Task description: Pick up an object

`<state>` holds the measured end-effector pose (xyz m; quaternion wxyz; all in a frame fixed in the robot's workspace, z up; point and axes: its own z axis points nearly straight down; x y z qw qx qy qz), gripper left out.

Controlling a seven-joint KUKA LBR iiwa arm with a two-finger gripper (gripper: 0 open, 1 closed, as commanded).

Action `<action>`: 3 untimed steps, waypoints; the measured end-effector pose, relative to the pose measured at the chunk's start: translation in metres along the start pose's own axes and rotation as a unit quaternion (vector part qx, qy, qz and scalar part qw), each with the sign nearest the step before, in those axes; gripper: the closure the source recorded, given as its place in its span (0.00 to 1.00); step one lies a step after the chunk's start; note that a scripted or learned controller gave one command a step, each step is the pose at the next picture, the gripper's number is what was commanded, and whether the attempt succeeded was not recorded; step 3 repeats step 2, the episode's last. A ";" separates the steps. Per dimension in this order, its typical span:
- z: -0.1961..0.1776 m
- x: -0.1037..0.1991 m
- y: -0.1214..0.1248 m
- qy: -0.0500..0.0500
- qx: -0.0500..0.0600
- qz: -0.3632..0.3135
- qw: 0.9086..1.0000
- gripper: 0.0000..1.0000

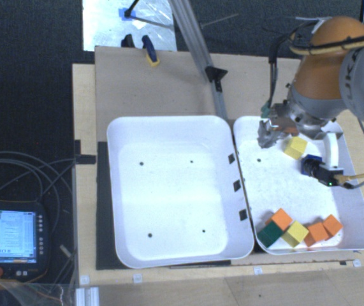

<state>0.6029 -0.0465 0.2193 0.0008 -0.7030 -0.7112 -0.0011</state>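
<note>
— Where is the yellow block [295, 147]?
— In the right bin [354, 225], just beside the gripper [268, 134].
— Does the gripper hold it?
— No block shows between the fingers; how far they are open cannot be told.

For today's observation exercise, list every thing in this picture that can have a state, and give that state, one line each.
Two-finger gripper: low over the right bin's far end, nothing seen between its fingers.
Lone yellow cube: lying in the right white bin, beside the gripper.
Cluster of orange, yellow and green cubes: bunched together at the right bin's near edge.
Left white bin: sitting flat beside the right one.
Handheld control screen: lit.
</note>
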 end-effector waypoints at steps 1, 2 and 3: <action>0.003 0.050 0.001 -0.001 0.000 0.001 1.000 1.00; 0.004 0.100 0.001 0.000 -0.001 0.000 1.000 1.00; 0.004 0.100 0.001 0.000 -0.001 0.000 1.000 1.00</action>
